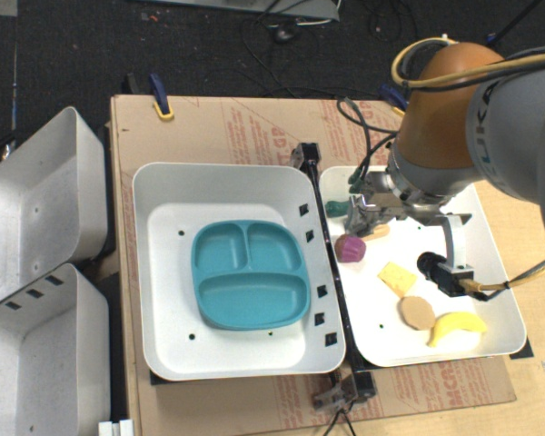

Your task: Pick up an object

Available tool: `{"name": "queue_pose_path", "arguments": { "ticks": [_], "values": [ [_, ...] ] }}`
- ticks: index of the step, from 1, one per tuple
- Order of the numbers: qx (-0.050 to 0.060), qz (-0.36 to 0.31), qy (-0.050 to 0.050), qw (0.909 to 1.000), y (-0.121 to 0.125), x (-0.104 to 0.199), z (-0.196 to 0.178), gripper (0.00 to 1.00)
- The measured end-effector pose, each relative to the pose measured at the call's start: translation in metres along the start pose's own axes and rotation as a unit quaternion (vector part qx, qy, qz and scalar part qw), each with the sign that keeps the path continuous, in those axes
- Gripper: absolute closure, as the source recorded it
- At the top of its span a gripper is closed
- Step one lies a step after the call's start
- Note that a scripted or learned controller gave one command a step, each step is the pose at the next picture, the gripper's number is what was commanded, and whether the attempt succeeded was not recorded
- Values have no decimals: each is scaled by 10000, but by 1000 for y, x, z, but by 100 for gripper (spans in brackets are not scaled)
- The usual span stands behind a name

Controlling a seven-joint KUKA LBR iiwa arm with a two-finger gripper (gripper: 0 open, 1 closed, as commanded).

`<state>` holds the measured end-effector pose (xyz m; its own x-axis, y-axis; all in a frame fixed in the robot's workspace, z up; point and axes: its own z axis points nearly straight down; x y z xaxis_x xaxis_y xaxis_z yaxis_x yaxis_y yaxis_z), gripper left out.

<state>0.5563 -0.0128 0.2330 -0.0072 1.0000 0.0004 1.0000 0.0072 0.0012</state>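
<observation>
Working from the near edge of the right bin [504, 334], I note a yellow banana-shaped piece [456, 327] nearest me, a tan oval piece [417, 312] just to its left, and a yellow block [398, 278] slightly farther. A purple piece [351, 248] lies farther again, close to the bin's left wall. A green piece [337, 208] sits at the far left corner, partly under the arm. The gripper [368, 214] hangs low over that far left area, just beyond the purple piece; I cannot tell whether it is released or clenched, and I see nothing held in it. The left bin [154, 243] carries a teal divided plate [251, 275]. In my judgement, the purple piece is the nearest candidate: I centre over it, keep clear of the bin wall, then descend before closing.
</observation>
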Motion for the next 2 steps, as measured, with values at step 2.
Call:
{"name": "queue_pose_path", "arguments": {
  "ticks": [2],
  "values": [
    [2,-1,1,10000,29,97,8,100]
  ]
}}
